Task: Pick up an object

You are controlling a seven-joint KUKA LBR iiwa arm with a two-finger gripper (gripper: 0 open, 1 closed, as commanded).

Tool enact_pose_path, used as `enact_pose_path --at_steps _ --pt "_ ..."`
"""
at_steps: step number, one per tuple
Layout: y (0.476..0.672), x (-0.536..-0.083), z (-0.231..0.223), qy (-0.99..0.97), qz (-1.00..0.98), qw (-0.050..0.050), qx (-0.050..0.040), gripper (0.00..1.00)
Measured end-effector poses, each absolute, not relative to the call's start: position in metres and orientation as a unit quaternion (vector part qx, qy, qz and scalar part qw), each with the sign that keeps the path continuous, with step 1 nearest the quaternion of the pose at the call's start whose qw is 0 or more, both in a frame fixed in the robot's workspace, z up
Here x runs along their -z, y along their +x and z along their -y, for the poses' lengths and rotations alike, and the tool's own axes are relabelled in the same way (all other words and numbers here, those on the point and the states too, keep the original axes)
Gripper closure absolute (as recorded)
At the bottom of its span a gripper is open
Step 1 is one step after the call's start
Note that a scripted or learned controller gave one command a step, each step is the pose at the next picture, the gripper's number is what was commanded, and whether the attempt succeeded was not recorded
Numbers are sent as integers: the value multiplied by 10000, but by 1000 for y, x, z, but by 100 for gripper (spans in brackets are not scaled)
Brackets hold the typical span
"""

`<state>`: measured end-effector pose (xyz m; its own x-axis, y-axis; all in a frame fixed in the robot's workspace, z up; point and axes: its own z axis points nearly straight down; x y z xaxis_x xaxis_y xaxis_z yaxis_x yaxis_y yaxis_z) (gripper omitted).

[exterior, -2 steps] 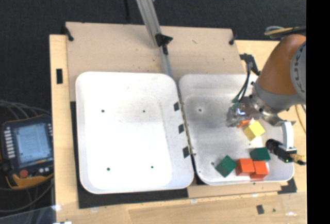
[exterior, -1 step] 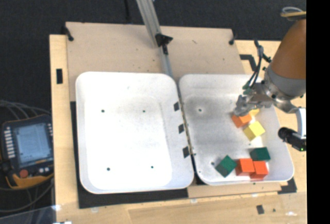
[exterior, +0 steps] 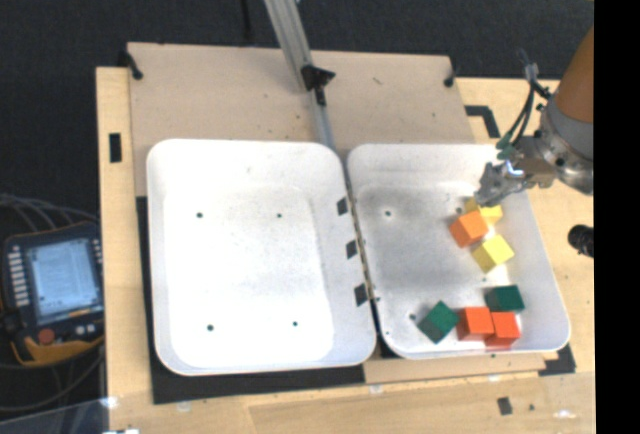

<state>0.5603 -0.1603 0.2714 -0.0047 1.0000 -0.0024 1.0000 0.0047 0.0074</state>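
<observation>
Camera view. Two shallow white bins sit side by side on the bench. The left bin (exterior: 245,252) carries no blocks; the right bin (exterior: 400,252) holds all of them, gathered toward its right half. The gripper (exterior: 497,178) reaches in from the right and hangs low over the upper right part of this bin, just above a small group of three blocks: a yellow block (exterior: 489,214) nearest the tip, an orange block (exterior: 467,229) touching it lower left, and a second yellow block (exterior: 493,252) just below. How far the tool is open, and whether it grips anything, cannot be told at this size; no block is seen lifted.

The likely target is the upper yellow block, judged from the gripper's place directly over it. The blocks are near-cubes, so none has a marked long axis; the orange one lies turned, its corners pointing up and down the picture, which would call for a matching wrist turn.

Near the bin's lower edge lie two green blocks (exterior: 437,321) and two orange-red blocks (exterior: 489,324), touching in a row, well apart from the gripper.
</observation>
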Motion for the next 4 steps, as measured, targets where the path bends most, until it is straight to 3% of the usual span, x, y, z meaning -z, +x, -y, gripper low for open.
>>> enact_pose_path --at_steps 3,4 --pt "590 -238 -1 7048 -7094 -28 18 100" --pt "600 -232 -44 7049 -7093 6 -5 100"
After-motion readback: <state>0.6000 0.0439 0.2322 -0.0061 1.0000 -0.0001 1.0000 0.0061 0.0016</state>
